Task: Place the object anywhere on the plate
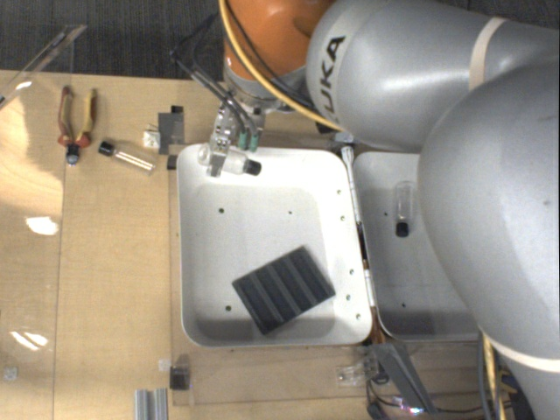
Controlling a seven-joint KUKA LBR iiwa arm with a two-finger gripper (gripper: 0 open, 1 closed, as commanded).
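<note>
Camera view: left bin (pixel 262 226) holds a black ribbed block (pixel 283 289); gripper (pixel 229 156) clamps a clear vial (pixel 238 165)

My pale wooden bench (pixel 114 261) is catching bright light, glare patches (pixel 26 147) showing at its left. Dark ribbed flooring (pixel 105 7) is running beyond the far edge. Red-handled pliers (pixel 76 121) are lying near that edge.

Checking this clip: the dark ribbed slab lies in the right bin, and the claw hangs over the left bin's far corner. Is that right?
Not quite. The camera view shows the dark ribbed slab lying in the left bin, towards its near edge, not in the right one. The claw does hang over the left bin's far corner.
</note>
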